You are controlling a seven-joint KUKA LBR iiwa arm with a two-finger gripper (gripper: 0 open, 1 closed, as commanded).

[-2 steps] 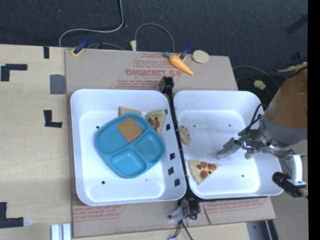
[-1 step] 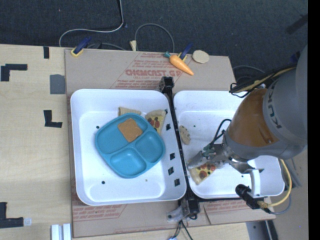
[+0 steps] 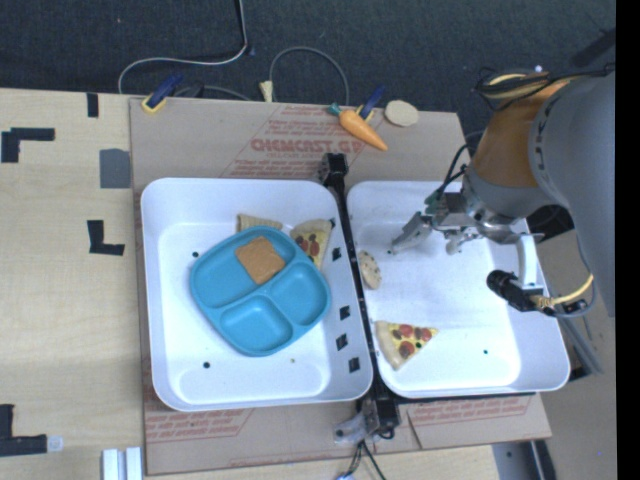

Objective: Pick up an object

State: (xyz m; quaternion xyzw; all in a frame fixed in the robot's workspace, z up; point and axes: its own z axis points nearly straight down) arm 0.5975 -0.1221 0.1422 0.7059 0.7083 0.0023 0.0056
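Above the right bin [image 3: 520, 358], the gripper [image 3: 432, 236] hangs with fingers spread and nothing between them; the pizza slice [image 3: 402, 340] lies unpicked nearer.

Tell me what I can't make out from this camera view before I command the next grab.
- Claw, camera view: too small and blurred to tell its fingers' state or whether it touches the right bin.
- Item under the blue tray: the tray covers most of it, leaving a tan corner.
- Pizza slice by the divider: its lower edge is tucked behind the tray.
- Small beige piece: too small to identify.
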